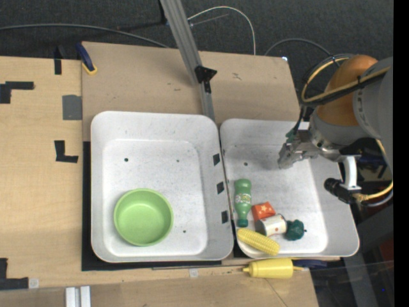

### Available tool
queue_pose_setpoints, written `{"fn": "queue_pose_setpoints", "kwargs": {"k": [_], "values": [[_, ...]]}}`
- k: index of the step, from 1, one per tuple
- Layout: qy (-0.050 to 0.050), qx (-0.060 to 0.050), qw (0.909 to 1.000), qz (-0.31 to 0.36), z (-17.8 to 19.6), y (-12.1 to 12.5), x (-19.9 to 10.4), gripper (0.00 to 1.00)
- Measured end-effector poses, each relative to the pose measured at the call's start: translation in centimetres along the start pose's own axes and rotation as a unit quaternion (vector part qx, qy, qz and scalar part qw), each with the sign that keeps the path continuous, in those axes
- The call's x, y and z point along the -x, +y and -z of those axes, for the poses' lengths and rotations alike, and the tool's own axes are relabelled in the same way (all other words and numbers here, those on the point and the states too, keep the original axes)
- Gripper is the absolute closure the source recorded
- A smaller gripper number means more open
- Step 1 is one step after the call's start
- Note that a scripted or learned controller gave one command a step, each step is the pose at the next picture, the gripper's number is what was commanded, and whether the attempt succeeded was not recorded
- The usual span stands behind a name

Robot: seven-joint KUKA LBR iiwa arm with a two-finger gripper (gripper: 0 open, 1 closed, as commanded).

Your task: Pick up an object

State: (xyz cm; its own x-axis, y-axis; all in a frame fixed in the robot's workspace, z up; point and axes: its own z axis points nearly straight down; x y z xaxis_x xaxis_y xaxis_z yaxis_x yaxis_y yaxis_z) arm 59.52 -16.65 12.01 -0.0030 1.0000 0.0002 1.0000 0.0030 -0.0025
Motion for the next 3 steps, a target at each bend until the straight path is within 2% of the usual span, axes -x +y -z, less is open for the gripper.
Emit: {"fn": "queue_pose_setpoints", "kwargs": {"k": [2, 3], "values": [[-0.001, 0.003, 1.0, -0.001, 9.4, -0.6, 0.0, 1.0], [0.001, 0.0, 1.0, 0.002, 9.6, -1.6, -5.9, 1.0]]}}
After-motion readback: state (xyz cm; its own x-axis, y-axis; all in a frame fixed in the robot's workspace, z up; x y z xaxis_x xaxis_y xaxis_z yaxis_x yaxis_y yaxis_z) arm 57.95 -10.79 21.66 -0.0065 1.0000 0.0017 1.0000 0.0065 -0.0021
